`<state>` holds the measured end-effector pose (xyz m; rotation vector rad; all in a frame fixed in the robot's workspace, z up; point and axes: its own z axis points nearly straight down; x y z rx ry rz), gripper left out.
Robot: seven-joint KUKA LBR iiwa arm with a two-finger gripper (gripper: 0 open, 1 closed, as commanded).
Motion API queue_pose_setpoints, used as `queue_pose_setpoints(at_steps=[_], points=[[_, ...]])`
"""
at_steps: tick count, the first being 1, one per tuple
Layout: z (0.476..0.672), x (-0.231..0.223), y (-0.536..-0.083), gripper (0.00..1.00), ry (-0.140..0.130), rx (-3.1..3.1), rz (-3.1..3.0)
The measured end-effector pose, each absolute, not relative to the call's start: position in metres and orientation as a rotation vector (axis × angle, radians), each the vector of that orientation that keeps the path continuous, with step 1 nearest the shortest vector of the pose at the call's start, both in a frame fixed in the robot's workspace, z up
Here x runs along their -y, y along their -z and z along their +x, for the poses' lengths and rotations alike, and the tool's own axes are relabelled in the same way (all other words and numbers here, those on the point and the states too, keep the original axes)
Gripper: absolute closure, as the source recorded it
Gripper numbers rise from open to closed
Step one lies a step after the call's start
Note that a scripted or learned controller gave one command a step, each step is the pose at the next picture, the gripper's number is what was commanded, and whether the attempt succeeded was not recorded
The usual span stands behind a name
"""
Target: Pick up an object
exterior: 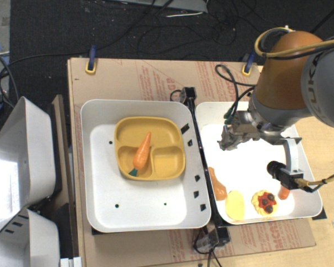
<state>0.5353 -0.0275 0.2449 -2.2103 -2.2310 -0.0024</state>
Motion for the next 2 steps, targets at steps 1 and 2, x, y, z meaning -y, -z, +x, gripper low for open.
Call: queue_pose_setpoints(at_steps=[1,2], points=[[0.526,-0.028,-0.243,1.00,0.000,2.230,-2.210],[0.534,-0.084,-0.248,1.00,0.003,2.232,-2.211]])
